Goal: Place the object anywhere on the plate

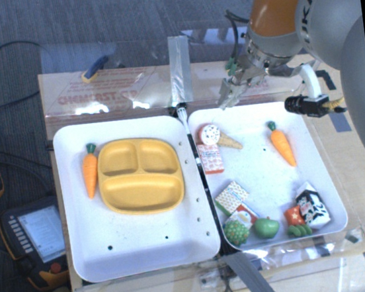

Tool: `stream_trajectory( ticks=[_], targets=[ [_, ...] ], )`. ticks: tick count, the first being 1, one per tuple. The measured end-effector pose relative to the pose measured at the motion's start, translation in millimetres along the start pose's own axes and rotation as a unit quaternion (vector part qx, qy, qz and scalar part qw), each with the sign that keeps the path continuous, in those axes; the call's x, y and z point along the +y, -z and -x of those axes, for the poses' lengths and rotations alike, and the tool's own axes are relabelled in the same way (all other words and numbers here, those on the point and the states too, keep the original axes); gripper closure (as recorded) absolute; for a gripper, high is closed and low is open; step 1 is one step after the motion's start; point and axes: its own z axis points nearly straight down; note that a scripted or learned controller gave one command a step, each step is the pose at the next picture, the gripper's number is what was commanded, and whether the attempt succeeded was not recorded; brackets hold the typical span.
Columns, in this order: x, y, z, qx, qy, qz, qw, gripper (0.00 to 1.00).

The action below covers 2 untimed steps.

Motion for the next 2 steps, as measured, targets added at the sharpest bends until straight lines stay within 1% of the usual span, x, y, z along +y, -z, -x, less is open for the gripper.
stream_trajectory(
  ticks=[1, 2],
  targets=[
    [-48, -37, -82, 0.002, 0.003, 0.0, 1.0, 1.0],
    [-126, -25, -38, 0.002, 0.036, 0.001, 0.9993, 1.0]
  ],
)
